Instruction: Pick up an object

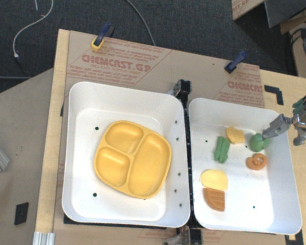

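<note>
Spanning tan bench, dark carpet behind

Yellow tray in left bin, gripper seemingly touching green toy

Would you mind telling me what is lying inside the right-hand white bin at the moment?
The right bin holds a green pickle-shaped piece, two yellow pieces, a brown waffle-like piece, an orange round piece and a green ball, partly covered by the gripper.

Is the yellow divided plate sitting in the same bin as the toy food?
No, the yellow divided plate lies in the left bin, the toy food in the right bin.
</note>
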### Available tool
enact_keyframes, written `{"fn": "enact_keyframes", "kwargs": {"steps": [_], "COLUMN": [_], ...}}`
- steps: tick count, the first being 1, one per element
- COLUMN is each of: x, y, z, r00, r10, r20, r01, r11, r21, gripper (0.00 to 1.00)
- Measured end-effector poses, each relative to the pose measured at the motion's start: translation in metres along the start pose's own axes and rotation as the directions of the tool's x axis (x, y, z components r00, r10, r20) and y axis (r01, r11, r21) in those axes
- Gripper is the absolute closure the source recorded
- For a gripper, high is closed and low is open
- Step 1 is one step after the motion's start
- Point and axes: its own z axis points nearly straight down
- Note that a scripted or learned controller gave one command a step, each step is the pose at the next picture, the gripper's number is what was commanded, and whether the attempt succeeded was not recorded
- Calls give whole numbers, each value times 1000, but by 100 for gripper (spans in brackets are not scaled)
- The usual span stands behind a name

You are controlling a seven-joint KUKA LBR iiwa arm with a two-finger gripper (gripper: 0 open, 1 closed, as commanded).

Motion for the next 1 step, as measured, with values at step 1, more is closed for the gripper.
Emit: {"fn": "enact_keyframes", "kwargs": {"steps": [1], "x": [0], "y": [2], "z": [-6], "r00": [1000], "r10": [-3], "r20": [3], "r01": [3], "r11": [1000], "r21": [-11], "gripper": [0]}}
